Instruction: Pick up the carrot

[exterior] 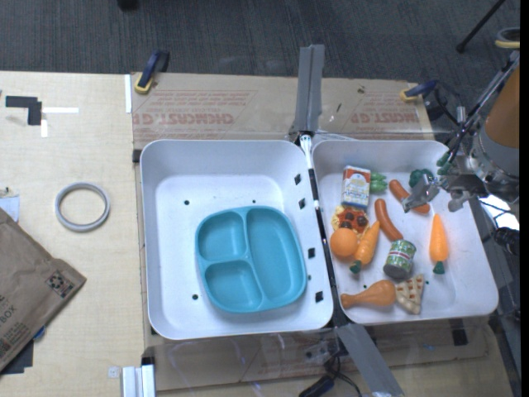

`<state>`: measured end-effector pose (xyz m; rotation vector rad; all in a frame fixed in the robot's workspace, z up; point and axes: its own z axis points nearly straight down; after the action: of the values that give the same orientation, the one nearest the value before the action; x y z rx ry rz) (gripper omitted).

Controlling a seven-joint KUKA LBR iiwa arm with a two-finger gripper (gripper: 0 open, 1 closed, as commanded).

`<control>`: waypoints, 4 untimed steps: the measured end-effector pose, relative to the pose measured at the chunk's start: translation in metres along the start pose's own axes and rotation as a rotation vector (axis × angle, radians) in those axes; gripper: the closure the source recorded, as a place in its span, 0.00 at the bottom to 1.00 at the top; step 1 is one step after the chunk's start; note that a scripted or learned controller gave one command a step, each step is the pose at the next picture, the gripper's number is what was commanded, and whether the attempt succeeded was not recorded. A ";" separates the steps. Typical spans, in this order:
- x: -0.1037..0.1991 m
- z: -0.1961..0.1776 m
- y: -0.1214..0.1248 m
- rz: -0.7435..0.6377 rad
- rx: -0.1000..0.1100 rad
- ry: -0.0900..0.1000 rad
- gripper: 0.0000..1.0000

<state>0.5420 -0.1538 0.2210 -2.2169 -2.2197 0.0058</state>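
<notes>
Two toy carrots lie in the right bin [471, 300]. One carrot [438, 238] lies near the right wall, its green top toward the front. The other carrot [368, 242] leans against an orange ball [344, 243] near the bin's left side. My gripper [436, 198] hangs over the back right of this bin, just behind the right-hand carrot. Its two fingers [416, 195] are spread apart and it is open, with nothing held between them.
The right bin also holds a juice carton [355, 186], sausages [387, 218], a small can [400, 258], a drumstick [372, 294], a pizza slice [411, 292] and berries [351, 219]. A blue divided plate [250, 257] lies in the left bin [165, 222]. A tape roll [83, 205] lies on the bench.
</notes>
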 end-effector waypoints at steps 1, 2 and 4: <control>-0.069 0.035 0.002 0.053 -0.001 -0.001 0.00; -0.061 0.120 0.004 -0.007 -0.006 0.004 0.00; -0.061 0.112 0.004 -0.005 -0.004 0.003 0.00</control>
<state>0.5453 -0.2152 0.1088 -2.2121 -2.2254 -0.0026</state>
